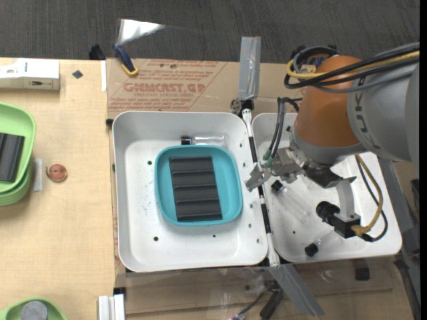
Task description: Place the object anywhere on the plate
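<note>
1. Jaws first: we are failing to tell whether they are released or clenched, because the gripper (265, 175) is lying under the arm's orange band (327, 122) and grey wrist, above the wall between the two bins.
2. We are seeing a dark ridged slab (195, 188) lying flat in the middle of the teal plate (163, 192), which is sitting in the left bin (127, 232).
3. We are judging that, if this slab is the object, the placing is looking done and only the arm's retreat is remaining.
4. We are doubting that reading, since a small dark piece (310, 249) is lying in the right bin (390, 242), at the arm's 6 o'clock.
5. We are struggling to identify a clear thing (203, 139) at the plate's 12 o'clock.
</note>
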